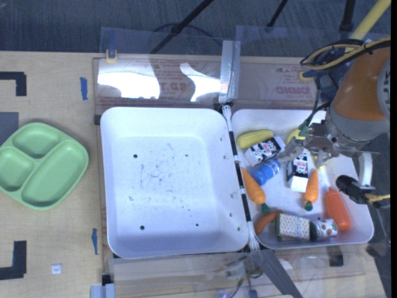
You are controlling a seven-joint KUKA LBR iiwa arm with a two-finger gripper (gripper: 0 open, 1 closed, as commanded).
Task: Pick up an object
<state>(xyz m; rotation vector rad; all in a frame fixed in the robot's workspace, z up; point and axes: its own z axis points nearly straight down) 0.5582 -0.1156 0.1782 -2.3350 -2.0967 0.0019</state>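
Starting at the far left, a green divided plate [42, 164] is sitting on the bare bench, well apart from my work and not something I am reaching for. Next comes the left bin [167, 179], its white floor showing faint scuffs; nothing there is offering itself to me. A thin wall is dividing it from the right bin [363, 231], where everything worth taking is crowded: a yellow banana [254, 138] lying near the top, a blue cup [267, 172] just below it, an orange carrot [253, 190] leaning along the divider, a patterned can [296, 227] lying on its side at the bottom, and a second carrot [311, 189] standing beside a black-and-white box [300, 166]. I am hanging my pincer [310, 146] over that box, because the clutter is densest here and a descent seems likeliest to catch something. How wide my pincer stands I cannot tell from this slant, and I am seeing nothing clamped in it.
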